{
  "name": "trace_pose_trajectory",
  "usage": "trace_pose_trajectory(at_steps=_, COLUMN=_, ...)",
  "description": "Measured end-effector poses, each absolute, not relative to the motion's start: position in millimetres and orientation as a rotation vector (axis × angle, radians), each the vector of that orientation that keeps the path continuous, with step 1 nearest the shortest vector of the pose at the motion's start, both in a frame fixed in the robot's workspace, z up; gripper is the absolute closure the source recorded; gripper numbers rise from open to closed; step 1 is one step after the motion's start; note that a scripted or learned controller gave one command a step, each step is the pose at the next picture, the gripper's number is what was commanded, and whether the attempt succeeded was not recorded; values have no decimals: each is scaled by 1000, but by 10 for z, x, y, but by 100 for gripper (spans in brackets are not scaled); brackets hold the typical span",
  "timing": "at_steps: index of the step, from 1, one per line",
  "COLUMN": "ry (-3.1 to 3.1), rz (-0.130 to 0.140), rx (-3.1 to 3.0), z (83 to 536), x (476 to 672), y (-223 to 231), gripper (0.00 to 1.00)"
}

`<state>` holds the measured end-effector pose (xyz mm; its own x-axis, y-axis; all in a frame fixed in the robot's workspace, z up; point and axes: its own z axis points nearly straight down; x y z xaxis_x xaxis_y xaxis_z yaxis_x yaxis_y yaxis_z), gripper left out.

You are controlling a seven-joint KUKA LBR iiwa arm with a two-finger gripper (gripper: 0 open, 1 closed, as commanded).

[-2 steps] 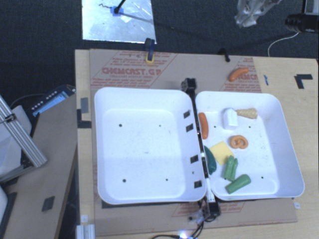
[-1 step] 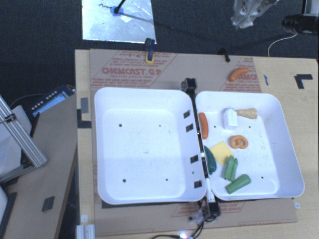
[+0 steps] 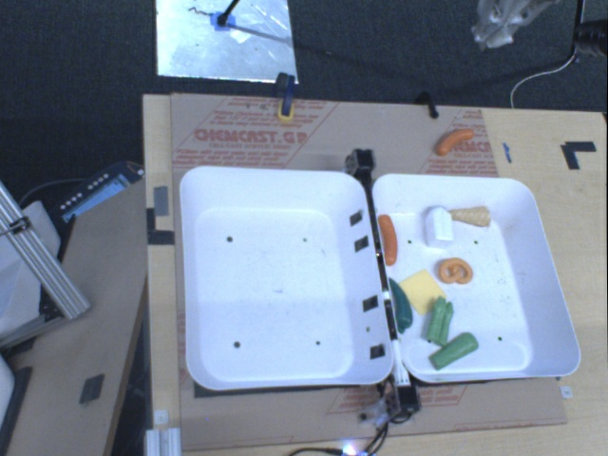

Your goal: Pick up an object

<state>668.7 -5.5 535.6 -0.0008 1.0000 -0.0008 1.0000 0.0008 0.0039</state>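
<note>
Dark floor framed the bench (image 3: 237,122); the gripper (image 3: 502,17) hung far off, jaws' state unclear. The green pickle (image 3: 453,350) looked light, smooth; grasp mid-body.

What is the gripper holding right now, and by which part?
Nothing that can be seen: the gripper hangs over the dark floor, far from the right bin.

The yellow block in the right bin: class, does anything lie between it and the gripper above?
Nothing visible covers the yellow block; its top is exposed. The gripper is far off, beyond the bench's far edge. A green piece and a pretzel crowd its sides.
</note>
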Motion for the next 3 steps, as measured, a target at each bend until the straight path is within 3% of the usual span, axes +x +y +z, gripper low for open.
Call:
trace_pose_trajectory(at_steps=1, ry=2230, rz=-15, rx=2227, z=3574, x=6134, y=116, gripper=100)
trace_pose_trajectory(at_steps=2, ry=2227, rz=6, rx=2212, z=4502, x=5865, y=706, gripper=100)
trace_pose_trajectory(at_steps=3, ry=2222, rz=6, rx=2216, z=4938, x=6303, y=593, gripper=100)
